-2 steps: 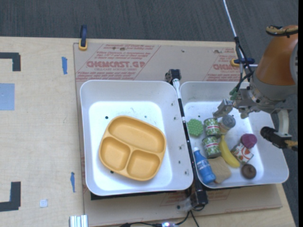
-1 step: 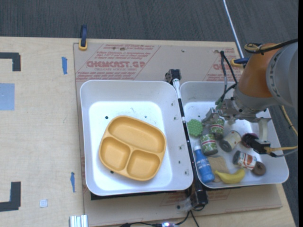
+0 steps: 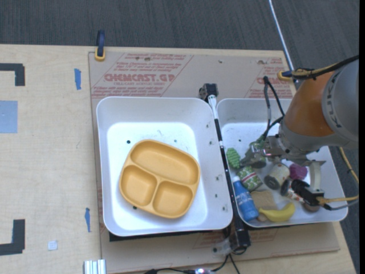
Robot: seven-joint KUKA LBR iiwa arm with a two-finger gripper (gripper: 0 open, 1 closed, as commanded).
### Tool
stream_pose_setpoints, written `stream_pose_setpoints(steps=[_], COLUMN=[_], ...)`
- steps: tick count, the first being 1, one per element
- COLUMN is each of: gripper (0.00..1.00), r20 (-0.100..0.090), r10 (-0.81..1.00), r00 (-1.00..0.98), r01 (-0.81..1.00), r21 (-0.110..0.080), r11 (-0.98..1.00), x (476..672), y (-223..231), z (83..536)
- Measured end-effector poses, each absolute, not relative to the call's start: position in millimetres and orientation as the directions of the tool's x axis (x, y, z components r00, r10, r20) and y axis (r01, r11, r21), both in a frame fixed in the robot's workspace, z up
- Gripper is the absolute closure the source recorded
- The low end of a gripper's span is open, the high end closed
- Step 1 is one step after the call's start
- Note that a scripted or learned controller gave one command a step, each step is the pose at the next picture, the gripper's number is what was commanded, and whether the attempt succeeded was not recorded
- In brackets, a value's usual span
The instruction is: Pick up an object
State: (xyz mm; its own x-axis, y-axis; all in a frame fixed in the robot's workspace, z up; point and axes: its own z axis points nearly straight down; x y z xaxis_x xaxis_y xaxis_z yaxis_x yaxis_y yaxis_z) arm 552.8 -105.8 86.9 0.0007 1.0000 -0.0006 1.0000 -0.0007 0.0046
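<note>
The right bin [image 3: 239,114] holds a cluster of small objects. A green ridged piece [image 3: 232,157] lies by its left wall, and a blue bottle [image 3: 246,204] lies below that. A yellow banana [image 3: 278,213] rests at the front, beside a tan block [image 3: 263,198]. A small can with a green label [image 3: 251,180] and a pale cylinder [image 3: 278,176] lie mid-bin, with a purple item [image 3: 298,170] to their right. My gripper [image 3: 258,152] reaches in from the right and hangs low over the pile, just above the can and right of the green piece. Nothing shows as held.
The left bin [image 3: 108,119] bears a yellow three-compartment plate [image 3: 159,178]. A black-and-white rod [image 3: 212,104] lies along the divide between the bins. The grey-and-orange arm [image 3: 311,116] covers the right bin's far right side. Bare white floor lies at that bin's back.
</note>
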Motion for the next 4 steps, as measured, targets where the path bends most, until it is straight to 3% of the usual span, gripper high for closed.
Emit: stream_pose_setpoints(steps=[1,2,3,4], gripper=[1.00,1.00,1.00,1.00], r20=[-0.002,0.001,-0.003,0.001], r10=[1.000,1.000,1.000,1.000], r00=[0.001,0.000,0.001,-0.002], r01=[1.000,1.000,1.000,1.000], r21=[0.010,0.001,0.003,0.002], r11=[-0.001,0.000,-0.001,0.002], x=[554.7,485.9,479.8,531.9], y=[-106.1,-85.7,-174.7,-77.0], z=[98.2,185.3,180.3,189.3])
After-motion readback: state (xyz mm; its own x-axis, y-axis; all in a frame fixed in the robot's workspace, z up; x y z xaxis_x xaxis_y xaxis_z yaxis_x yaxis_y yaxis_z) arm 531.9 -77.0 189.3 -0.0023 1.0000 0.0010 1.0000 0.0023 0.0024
